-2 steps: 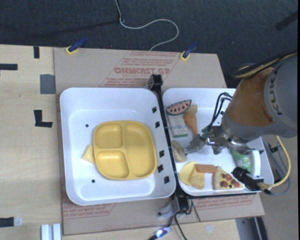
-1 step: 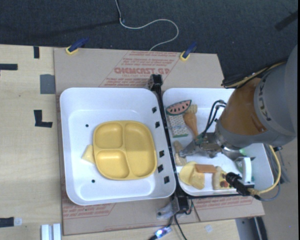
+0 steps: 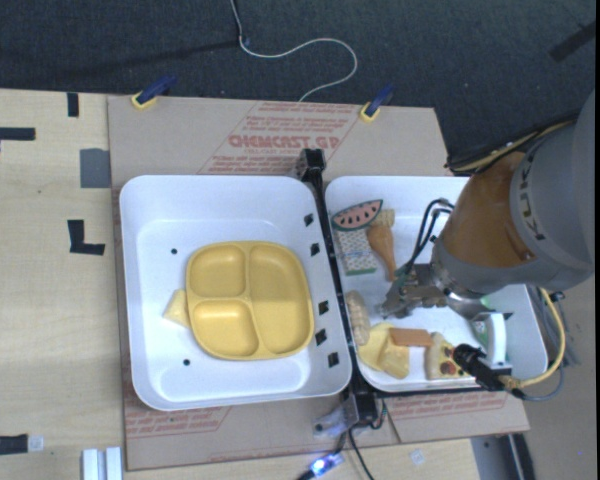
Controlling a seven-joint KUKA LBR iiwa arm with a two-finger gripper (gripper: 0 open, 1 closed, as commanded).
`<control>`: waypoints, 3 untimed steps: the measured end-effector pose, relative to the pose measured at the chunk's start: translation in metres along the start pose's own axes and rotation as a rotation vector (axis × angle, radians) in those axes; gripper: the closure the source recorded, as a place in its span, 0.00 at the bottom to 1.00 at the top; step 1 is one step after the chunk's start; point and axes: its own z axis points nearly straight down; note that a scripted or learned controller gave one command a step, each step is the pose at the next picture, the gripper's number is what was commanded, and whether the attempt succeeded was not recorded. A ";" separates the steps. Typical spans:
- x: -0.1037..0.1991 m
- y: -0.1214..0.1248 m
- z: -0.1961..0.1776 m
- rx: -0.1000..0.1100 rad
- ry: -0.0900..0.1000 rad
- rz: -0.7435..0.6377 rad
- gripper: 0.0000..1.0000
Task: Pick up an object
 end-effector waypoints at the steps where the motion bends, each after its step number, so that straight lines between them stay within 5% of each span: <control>1: 0.004 -0.004 -0.041 0.004 0.005 -0.004 1.00; 3: 0.011 0.001 -0.121 0.001 0.004 -0.005 1.00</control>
